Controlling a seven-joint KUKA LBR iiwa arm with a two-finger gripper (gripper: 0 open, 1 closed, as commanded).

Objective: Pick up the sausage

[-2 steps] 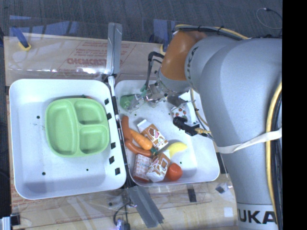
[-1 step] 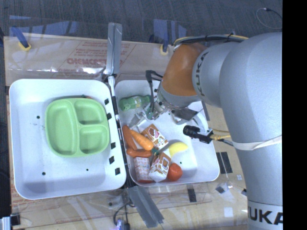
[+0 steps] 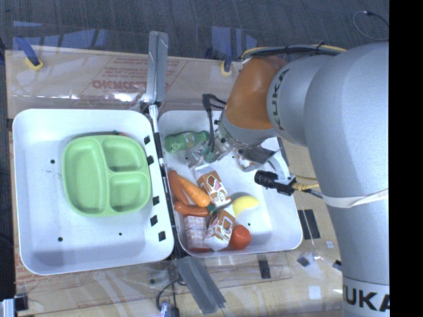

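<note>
The sausage (image 3: 192, 210) is a short reddish-brown piece lying across the left part of the right bin (image 3: 281, 233), just below an orange carrot (image 3: 188, 187). My gripper (image 3: 203, 154) hangs low over the upper part of that bin, beside a green vegetable (image 3: 185, 140). It is above and clear of the sausage, with the carrot between them. The orange wrist band (image 3: 254, 98) and the grey arm cover the bin's upper right corner.
Around the sausage lie two printed snack packets (image 3: 213, 186) (image 3: 222, 226), a pinkish pack (image 3: 195, 230), a lemon (image 3: 245, 205) and a red tomato (image 3: 240, 238). The left bin (image 3: 33, 243) holds a green divided plate (image 3: 106, 174).
</note>
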